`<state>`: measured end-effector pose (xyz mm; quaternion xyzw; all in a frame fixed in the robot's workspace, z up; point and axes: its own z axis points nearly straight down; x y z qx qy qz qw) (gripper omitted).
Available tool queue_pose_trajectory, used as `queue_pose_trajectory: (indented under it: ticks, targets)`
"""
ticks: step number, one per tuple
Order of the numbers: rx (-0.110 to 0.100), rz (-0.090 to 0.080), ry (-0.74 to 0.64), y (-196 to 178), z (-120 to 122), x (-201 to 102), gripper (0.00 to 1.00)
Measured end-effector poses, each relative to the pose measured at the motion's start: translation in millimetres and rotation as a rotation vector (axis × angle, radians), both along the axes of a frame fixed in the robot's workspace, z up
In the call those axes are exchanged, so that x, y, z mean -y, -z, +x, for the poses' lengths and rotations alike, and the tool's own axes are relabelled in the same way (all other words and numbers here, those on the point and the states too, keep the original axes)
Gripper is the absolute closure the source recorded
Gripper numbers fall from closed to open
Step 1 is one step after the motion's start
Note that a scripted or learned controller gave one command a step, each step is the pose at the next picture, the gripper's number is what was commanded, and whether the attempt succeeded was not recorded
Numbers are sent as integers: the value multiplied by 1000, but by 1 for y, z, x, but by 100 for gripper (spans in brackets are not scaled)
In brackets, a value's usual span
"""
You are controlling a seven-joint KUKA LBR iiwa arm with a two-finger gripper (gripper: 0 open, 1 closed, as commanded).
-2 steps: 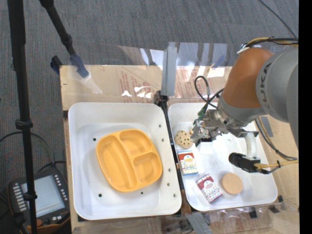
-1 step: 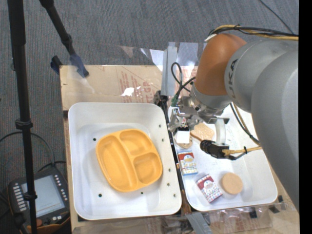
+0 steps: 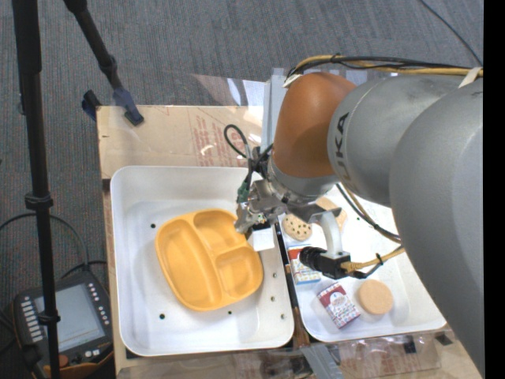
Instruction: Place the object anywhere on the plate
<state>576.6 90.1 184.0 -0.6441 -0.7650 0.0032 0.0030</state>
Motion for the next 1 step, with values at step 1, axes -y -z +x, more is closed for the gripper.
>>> queue_pose_trajectory:
  ticks: [1]
  targets:
    - [0, 0, 1, 0, 0, 0, 0]
